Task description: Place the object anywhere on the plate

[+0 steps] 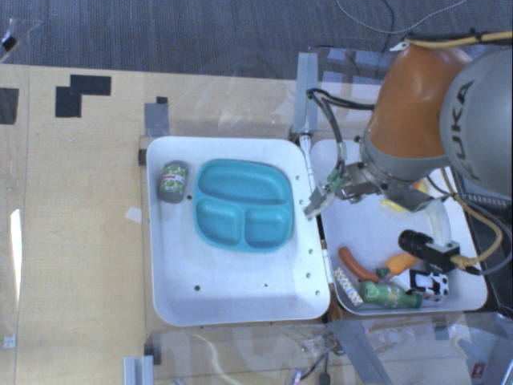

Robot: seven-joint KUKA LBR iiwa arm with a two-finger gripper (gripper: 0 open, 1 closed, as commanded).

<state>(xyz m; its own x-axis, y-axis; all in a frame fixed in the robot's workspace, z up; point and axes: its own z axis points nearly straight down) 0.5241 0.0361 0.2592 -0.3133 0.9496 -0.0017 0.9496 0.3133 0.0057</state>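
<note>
Orange-banded arm [417, 95], end effector [321, 199] above bin divider

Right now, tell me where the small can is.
The small can lies in the left bin, near its upper-left corner, just left of the blue plate.

My arm [473, 119] is a bulky grey casing with dark KUKA lettering down its side and a wide, glossy orange band [409, 103] above the wrist. Black cables [325, 111] loop off the wrist flange toward a small metallic gripper [321, 199]; a yellow hose [457, 42] crosses its top.
</note>
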